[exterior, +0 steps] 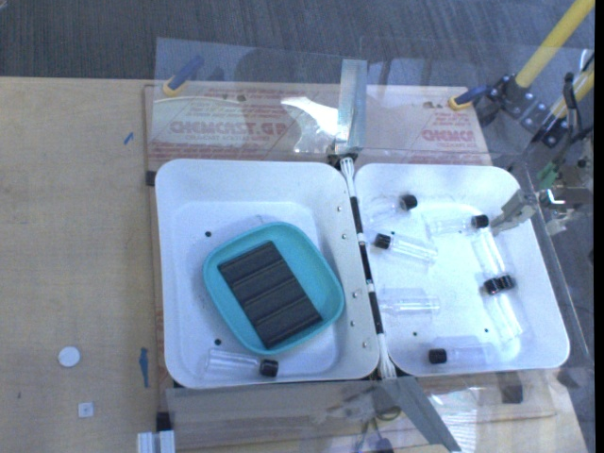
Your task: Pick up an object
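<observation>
The camera view looks down on a wooden bench [75,206] carrying two shallow white bins side by side. The left bin [179,196] holds a teal tray [321,276] set at a slant in its middle, with a dark ribbed block [269,293] lying inside the tray. Along that bin's near edge lies a clear vial with a black cap [241,365], just outside the tray.

The right bin [547,338] holds several clear vials with black caps, scattered and mostly apart from one another — one near the far edge [392,206], one close to the left wall [404,245], one uncapped tube in the middle [411,302], one along the near edge [458,354], and one longer vial beside the right wall [495,286]. Another vial [458,223] lies toward the bin's far right corner, its cap pointing at the right wall.

The gripper [519,210] reaches in over the right wall of the right bin, its slim metal tip low and just beside that vial's black cap. Whether it is clenched or released cannot be told from here; nothing is clearly seen between its parts. Behind both bins stands a clear plastic panel [245,121] with printed lettering, held by clamps at its far corners.
</observation>
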`<state>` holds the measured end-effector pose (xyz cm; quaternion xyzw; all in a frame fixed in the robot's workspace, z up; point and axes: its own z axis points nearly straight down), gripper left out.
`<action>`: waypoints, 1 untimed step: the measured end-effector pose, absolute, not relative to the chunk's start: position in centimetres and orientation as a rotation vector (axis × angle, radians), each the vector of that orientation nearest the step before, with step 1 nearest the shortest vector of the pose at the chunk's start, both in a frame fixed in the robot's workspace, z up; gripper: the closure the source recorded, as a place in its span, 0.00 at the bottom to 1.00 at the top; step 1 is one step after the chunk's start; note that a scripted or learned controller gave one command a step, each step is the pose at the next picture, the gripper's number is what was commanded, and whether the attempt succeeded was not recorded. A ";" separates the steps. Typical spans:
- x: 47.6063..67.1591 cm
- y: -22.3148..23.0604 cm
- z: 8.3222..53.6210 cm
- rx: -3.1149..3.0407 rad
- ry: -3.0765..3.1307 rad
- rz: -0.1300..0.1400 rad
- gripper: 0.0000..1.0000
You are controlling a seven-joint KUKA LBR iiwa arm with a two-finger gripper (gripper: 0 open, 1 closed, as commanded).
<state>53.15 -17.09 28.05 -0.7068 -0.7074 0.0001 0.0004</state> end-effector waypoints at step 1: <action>55.1 -19.0 15.3 -2.088 -2.347 0.000 0.00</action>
